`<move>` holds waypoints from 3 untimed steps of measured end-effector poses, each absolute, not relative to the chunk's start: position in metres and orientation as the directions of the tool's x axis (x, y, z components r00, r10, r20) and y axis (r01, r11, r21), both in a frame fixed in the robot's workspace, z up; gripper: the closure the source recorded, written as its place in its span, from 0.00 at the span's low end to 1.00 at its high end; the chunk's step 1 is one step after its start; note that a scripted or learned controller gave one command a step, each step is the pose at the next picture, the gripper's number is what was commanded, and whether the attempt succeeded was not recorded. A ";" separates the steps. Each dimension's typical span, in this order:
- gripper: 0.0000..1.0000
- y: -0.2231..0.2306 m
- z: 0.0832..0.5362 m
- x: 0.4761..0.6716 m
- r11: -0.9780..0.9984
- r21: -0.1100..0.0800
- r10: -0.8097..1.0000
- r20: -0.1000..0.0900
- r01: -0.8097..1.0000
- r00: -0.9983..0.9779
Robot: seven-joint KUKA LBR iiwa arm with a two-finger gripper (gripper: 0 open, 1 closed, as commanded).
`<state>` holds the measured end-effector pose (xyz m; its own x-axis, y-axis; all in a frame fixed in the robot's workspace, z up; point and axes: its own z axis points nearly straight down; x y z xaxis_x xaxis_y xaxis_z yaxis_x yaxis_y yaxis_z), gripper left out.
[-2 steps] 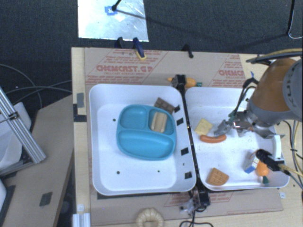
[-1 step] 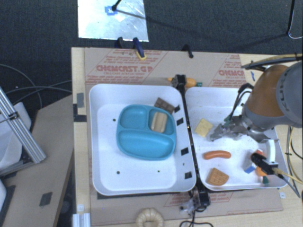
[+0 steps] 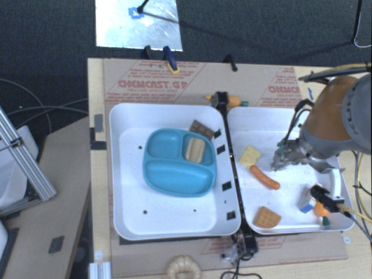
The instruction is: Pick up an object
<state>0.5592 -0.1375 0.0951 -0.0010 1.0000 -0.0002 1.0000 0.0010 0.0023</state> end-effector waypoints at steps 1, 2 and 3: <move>1.00 -0.148 0.151 0.560 -0.001 0.006 1.000 -0.002 1.000 0.001; 1.00 -0.144 0.196 0.558 0.004 0.007 1.000 -0.001 1.000 -0.004; 1.00 -0.144 0.227 0.559 0.004 0.005 1.000 -0.001 1.000 -0.004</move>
